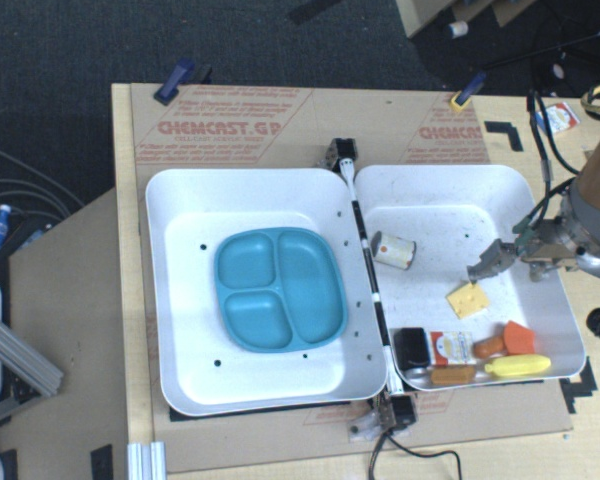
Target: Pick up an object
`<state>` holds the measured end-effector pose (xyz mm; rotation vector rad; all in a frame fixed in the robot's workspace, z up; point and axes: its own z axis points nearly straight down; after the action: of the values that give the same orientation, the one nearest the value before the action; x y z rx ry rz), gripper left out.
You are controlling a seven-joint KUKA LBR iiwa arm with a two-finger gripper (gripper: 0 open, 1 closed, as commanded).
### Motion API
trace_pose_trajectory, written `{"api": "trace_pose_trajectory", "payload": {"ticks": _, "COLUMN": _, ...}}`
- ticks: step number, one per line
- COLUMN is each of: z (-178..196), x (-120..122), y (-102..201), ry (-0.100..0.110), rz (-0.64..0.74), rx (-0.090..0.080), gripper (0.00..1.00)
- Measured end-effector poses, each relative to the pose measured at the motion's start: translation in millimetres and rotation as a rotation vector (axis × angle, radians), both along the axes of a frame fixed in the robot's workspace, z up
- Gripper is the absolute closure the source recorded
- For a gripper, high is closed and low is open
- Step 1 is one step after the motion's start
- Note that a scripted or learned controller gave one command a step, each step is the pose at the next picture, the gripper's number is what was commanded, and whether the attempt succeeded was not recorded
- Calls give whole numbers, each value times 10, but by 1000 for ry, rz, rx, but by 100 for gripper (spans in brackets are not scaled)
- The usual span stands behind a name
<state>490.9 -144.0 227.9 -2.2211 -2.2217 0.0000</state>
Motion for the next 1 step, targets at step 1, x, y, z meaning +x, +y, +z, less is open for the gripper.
{"api": "trace_pose_trajectory", "payload": {"ticks": 1, "z": -1399, "x": -124, "y": -55, "ry": 2, "rz": -1, "rx": 1, "gripper": 0}}
